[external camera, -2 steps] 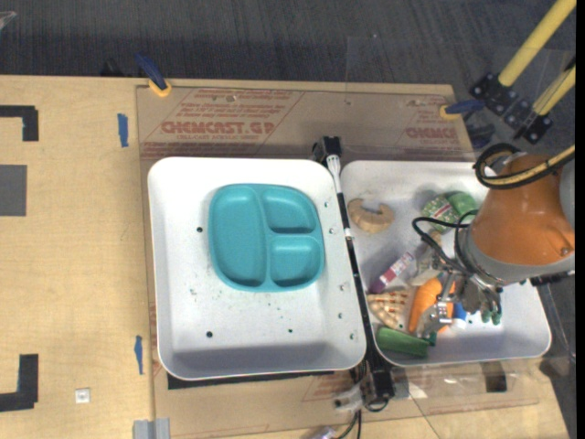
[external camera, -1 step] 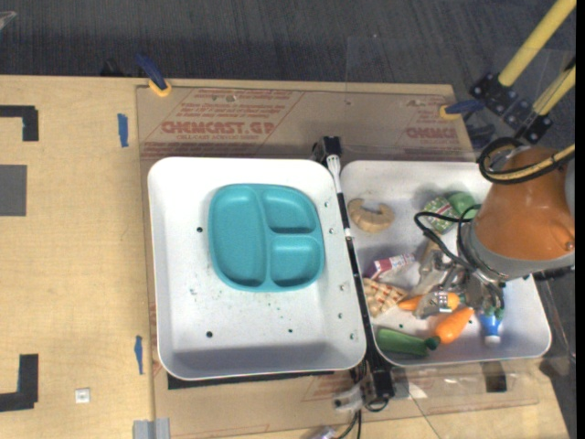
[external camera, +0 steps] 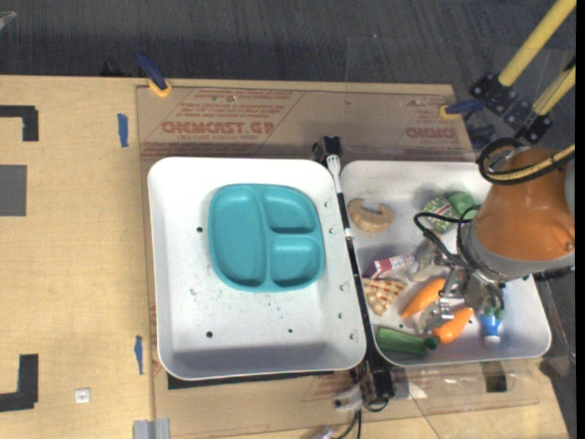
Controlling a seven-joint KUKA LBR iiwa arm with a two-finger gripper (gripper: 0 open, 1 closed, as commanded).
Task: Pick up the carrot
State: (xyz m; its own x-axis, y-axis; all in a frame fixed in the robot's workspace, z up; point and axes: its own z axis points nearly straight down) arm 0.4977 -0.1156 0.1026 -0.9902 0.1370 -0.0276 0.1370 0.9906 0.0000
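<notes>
The arm reaches in from three o'clock over the right bin, its orange band above the wrist hanging over the bin's right half. The gripper points down among the clutter in the lower middle of that bin.

Two orange pieces lie at the gripper. One orange piece sits just at nine o'clock of the fingertips, slanting up toward one o'clock, and it touches or passes under the metal of the gripper. The other, the carrot, lies just at six o'clock of the fingertips, its end tucked beneath them. Whether either piece sits between the jaws cannot be told, nor how wide the jaws stand, since the wrist and cables hide them.

A green cucumber lies at seven o'clock of the gripper, along the bin's near edge and touching the carrot's left end. A waffle lies at nine o'clock, beyond the slanting orange piece. A bagel rests near the bin's upper left, at eleven o'clock. A small blue-capped bottle stands at four o'clock.

The left bin holds a teal divided plate, well apart from the gripper.
</notes>
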